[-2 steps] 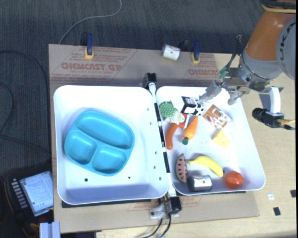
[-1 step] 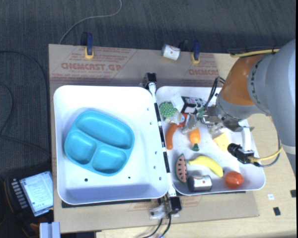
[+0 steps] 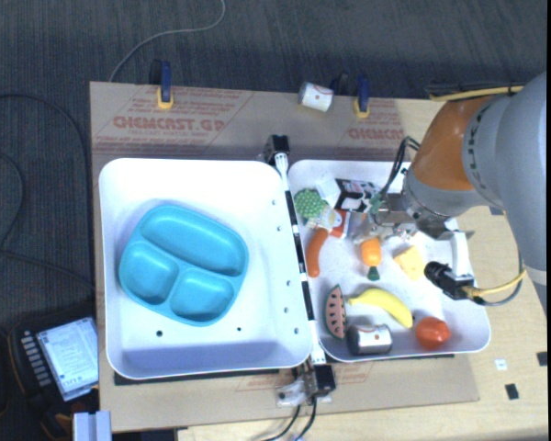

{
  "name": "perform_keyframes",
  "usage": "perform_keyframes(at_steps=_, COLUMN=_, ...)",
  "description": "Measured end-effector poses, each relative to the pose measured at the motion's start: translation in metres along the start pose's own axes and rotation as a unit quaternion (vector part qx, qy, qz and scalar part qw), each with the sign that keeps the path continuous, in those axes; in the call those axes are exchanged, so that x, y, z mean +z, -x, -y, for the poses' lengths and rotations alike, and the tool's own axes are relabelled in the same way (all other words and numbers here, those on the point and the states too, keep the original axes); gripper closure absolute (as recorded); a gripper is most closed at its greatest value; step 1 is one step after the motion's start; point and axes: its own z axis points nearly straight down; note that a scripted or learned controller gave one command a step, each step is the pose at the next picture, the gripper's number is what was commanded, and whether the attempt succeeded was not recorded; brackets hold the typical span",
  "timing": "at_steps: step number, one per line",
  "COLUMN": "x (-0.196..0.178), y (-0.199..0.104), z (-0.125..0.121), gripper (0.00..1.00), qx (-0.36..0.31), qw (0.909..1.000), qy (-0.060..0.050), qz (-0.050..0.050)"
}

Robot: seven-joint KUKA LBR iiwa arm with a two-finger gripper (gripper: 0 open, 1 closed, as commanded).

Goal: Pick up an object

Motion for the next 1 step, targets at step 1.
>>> perform_keyframes(at_steps=1, x=-0.0865, y=-0.0694, z=0.0505, gripper=1.00, qx=0.000, qw=1.0000, qy=-0.004, qz=-0.002)
